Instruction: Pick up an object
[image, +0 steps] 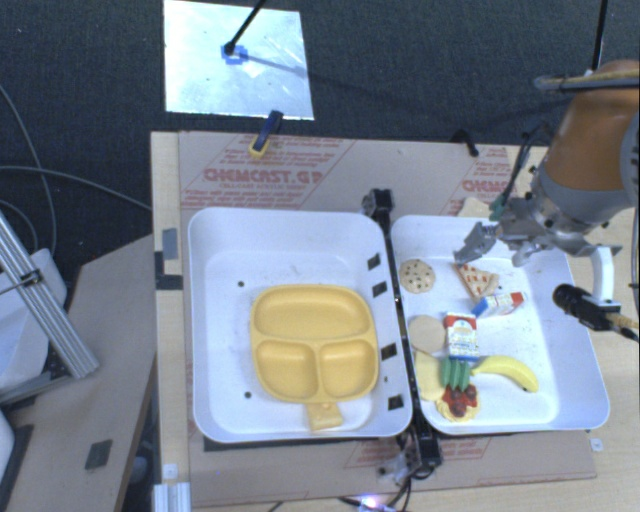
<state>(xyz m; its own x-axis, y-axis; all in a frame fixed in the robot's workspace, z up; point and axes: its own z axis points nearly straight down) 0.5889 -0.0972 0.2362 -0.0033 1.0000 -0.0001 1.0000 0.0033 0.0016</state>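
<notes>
My gripper (500, 250) hovers over the back of the right bin (575, 400), open, with nothing between its fingers. Just below its left finger (474, 244) lies a toy pizza slice (476, 279). A small white and red tube (499, 302) rests beside the slice. A cookie (416, 275) lies to the left near the bin's wall. Further forward are a white and red carton (461, 335), a yellow banana (507, 372), a green and red vegetable bundle (457, 390) and a pale round slice (427, 333).
The left bin (215, 300) holds a yellow divided plate (313, 343) with a small yellow block (323, 416) at its front edge. A black divider with clips (390, 300) runs between the bins. Bare floor shows at the right bin's right side.
</notes>
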